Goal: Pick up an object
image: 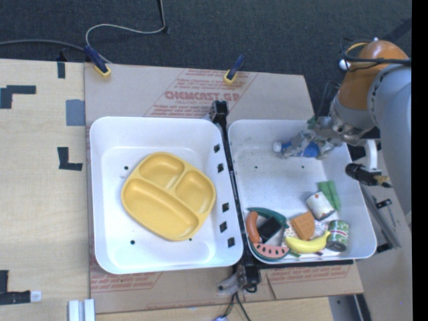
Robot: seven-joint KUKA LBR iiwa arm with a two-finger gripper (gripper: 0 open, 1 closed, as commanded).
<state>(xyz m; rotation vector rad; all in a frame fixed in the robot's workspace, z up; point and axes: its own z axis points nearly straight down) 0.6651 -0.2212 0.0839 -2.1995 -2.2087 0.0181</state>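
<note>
Gripper (pixel 314 136) sits low over the far part of the right bin (pixel 267 172), reached in from the arm's side with the orange band (pixel 364 79) and grey wrist just behind it; its metal parts are crowded and blurred, so whether it is spread or pressed together I cannot tell. Right against it, on the side away from the arm, lies a small blue and white object (pixel 294 147), and this looks like the thing being tried for, though nothing shows it pinched. It lies alone on bare bin floor, which I judge makes it the easiest pick: no neighbours to knock. Farther from the gripper, toward the near edge of the same bin, the other candidates are heaped together: a green piece (pixel 329 194) and a white cylinder (pixel 319 204) nearest, then a small can (pixel 338 235), a banana (pixel 306 244), an orange cracker-like square (pixel 302 226), a watermelon slice (pixel 269 250), a black block (pixel 269 229) and a reddish sausage shape (pixel 252 227). Packed so tightly, they would probably be harder to seize singly. Beyond the divider, well apart from the gripper, the left bin (pixel 107 192) holds a yellow divided plate (pixel 168 195), lying flat and tilted askew. Both bins rest on a cardboard sheet (pixel 134 92) clipped to the desk (pixel 33 179), likely to keep them from sliding.
</note>
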